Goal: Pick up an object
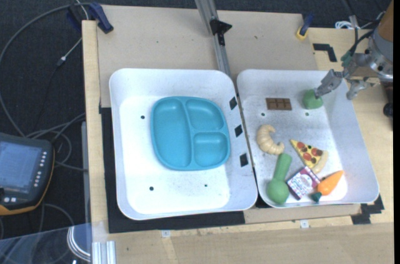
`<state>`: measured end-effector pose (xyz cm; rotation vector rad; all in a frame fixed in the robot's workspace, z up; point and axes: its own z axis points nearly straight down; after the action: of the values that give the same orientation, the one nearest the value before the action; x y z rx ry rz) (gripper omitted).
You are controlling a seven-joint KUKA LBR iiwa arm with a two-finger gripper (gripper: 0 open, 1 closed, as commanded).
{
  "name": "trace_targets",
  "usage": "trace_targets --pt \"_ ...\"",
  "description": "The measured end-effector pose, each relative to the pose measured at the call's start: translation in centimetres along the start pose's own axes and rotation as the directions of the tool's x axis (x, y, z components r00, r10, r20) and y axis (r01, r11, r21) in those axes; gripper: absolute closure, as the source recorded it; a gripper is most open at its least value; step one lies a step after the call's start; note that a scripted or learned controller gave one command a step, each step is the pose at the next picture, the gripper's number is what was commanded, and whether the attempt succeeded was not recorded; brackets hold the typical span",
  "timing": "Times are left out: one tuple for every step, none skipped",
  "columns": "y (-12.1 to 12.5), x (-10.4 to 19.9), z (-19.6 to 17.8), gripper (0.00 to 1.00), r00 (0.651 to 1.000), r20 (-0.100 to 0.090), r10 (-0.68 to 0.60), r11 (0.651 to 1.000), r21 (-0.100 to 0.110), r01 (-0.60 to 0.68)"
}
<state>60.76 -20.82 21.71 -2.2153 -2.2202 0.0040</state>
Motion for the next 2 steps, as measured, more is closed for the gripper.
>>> trace_targets --pt "0.8 -0.3 5.7 0.00 1.000 0.001 0.001 1.000 -0.001 -0.001" --pt "0.8 0.7 10.4 0.00 1.000 0.000 0.000 1.000 -0.001 0.000"
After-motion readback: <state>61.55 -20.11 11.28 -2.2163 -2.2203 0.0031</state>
